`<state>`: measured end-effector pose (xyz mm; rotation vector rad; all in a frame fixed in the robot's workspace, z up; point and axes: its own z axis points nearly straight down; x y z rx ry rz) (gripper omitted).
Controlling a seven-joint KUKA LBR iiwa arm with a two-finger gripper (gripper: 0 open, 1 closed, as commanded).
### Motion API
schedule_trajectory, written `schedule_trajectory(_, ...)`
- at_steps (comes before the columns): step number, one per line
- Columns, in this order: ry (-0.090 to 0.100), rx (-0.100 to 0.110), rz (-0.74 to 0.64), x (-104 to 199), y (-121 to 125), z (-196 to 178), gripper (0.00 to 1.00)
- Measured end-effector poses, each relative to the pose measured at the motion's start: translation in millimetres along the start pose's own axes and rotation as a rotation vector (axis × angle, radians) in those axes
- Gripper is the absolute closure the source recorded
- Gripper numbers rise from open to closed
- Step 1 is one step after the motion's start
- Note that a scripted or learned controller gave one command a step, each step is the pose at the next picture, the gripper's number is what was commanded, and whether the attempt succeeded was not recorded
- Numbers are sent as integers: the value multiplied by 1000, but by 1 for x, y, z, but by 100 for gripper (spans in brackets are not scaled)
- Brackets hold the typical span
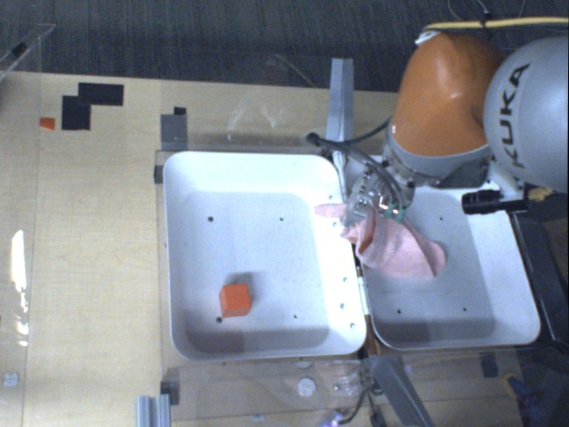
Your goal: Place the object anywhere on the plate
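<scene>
A small orange cube (236,300) lies in the left white bin (196,238), toward its front. The pink plate (411,252) is in the right bin (480,283), against the left wall, with a pale pink edge reaching over the divider between the bins. My gripper (366,210) hangs over the plate's left edge at the divider, below the orange band of the arm (440,87). Nothing orange is visible at the gripper. The arm hides the far part of the plate.
The raised rim between the two bins (356,283) runs right under the gripper. A grey post (341,96) stands behind the bins. Black and orange markers (84,105) sit on the bench at far left.
</scene>
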<state>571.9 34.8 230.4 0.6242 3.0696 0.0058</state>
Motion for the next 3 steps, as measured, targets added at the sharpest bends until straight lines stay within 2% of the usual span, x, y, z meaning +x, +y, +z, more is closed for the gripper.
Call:
schedule_trajectory(1,-2,-2,-399,27,53,1,100)
schedule_trajectory(2,1,-2,-406,60,92,3,100)
schedule_trajectory(3,1,-2,-406,60,92,3,0)
